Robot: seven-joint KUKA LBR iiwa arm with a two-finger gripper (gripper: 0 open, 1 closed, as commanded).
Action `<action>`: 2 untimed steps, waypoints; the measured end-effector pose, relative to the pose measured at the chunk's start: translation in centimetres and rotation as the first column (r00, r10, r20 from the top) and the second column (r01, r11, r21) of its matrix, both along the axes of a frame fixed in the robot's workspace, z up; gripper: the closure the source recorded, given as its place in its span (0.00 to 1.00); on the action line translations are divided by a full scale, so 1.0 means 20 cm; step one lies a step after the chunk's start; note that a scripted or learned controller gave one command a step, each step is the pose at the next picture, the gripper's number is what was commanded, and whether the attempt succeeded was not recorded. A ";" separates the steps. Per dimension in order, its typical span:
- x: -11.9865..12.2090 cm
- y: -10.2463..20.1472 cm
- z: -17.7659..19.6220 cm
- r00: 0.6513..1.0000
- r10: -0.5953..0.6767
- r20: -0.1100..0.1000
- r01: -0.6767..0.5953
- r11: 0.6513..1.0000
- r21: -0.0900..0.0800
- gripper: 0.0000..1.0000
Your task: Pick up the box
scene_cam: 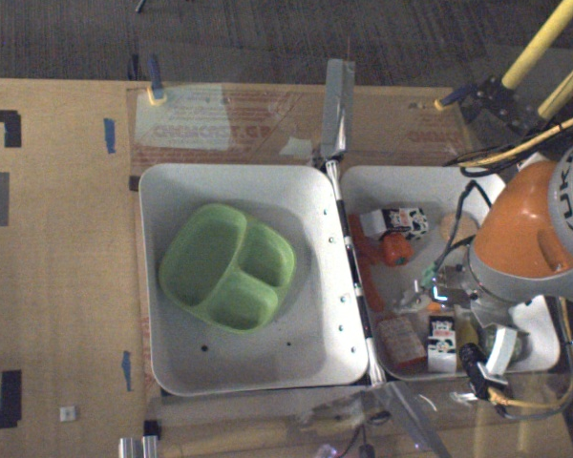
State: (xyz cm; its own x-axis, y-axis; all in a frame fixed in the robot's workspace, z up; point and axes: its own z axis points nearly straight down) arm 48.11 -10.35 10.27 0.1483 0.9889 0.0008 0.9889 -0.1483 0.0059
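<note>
Fingers [428, 292] of the grey arm [501, 284] hang low over the middle of the right bin [544, 346], beside a small teal light. Whether they are open or closed, or have hold of anything, cannot be told from this slant. The arm's orange band [527, 237] bulges over the right bin's right half.

The bench [57, 256] is brown board marked with black corners and strips of blue tape, and it spreads out to the left of the right bin. The left bin [172, 351] is pressed against the right bin's left wall. It carries a green divided plate [227, 267], which lies flat and slightly turned.

Inside the right bin, a red-orange flat piece [366, 256] runs along the left wall, with a round orange object [393, 248] just beside it. A brown packet [401, 340] lies near the front-left corner. The box [442, 342] is white with black patches. It stands at the right bin's front edge, just beside the packet and below the fingers. A second box [401, 220] with the same markings lies toward the right bin's back, above the orange object and well apart from the first.
</note>
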 end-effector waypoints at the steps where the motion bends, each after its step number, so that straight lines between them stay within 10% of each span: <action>1: 0.54 0.02 -0.01 0.983 -0.184 -0.006 0.184 0.983 -0.001 0.00; 2: 0.80 0.01 -0.09 0.949 -0.310 -0.058 0.311 0.951 -0.004 0.00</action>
